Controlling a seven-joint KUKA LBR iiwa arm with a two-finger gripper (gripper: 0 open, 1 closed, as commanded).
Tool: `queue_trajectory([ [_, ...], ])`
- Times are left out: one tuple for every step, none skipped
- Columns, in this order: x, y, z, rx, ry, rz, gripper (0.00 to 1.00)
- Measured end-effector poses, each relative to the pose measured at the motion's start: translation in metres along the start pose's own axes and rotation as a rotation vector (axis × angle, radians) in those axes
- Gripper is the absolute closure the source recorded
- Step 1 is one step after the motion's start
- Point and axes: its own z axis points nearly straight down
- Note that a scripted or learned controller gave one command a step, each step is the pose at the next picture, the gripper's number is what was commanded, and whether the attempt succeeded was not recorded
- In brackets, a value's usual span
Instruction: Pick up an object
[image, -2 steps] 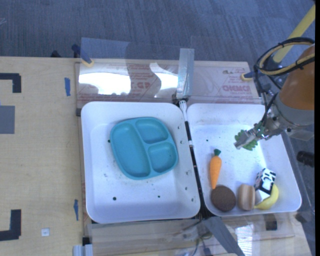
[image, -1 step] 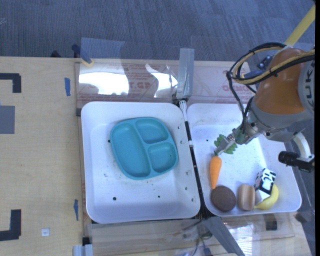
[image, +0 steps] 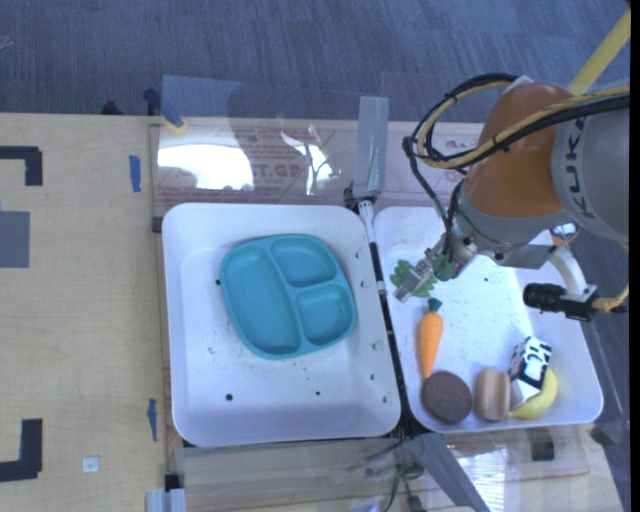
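1. The gripper (image: 418, 281) hangs low at the right bin's (image: 500, 300) upper left, over the green leaves (image: 405, 272); whether anything is grasped cannot be told.
2. The carrot (image: 430, 342) lies just below it, mid-bin.
3. A brown disc (image: 447, 396), bun (image: 491, 394) and banana (image: 537, 396) line the lower edge.
4. A blue tray (image: 288, 295) sits in the left bin (image: 200, 380).

The grey arm (image: 600, 170) bears the letters "KUK" in black.
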Motion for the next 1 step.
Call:
queue_trajectory([
  [-0.0223,0.0579,-0.0326,0.0,-0.001,0.427,1.0],
])
